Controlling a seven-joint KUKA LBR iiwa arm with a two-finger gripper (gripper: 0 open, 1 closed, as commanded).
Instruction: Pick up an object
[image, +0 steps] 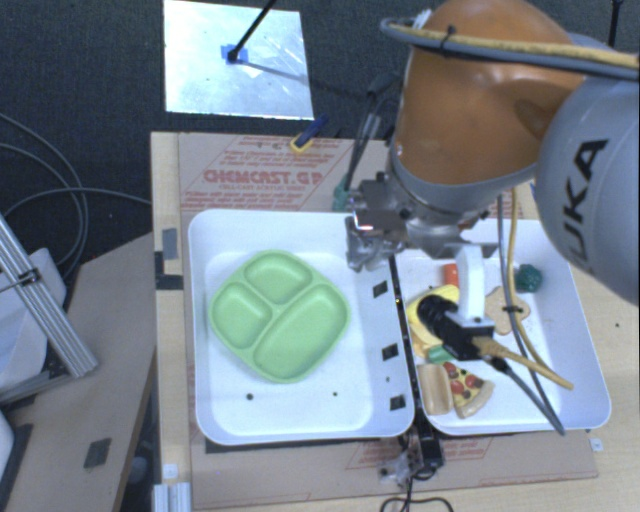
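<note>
Well, the arm (500, 120) leans in from three o'clock over the right bin (590, 395), and its hand (368, 250) hangs at that bin's eleven o'clock corner, above the wall shared with the left bin (215, 400). I cannot tell whether the hand is clenched or released. A pizza slice (462, 385) lies at the right bin's seven o'clock corner, a yellow toy (440, 298) just toward twelve from it, and a green piece (527, 277) at two o'clock. A green plate (278, 315) fills the left bin's middle.
</note>
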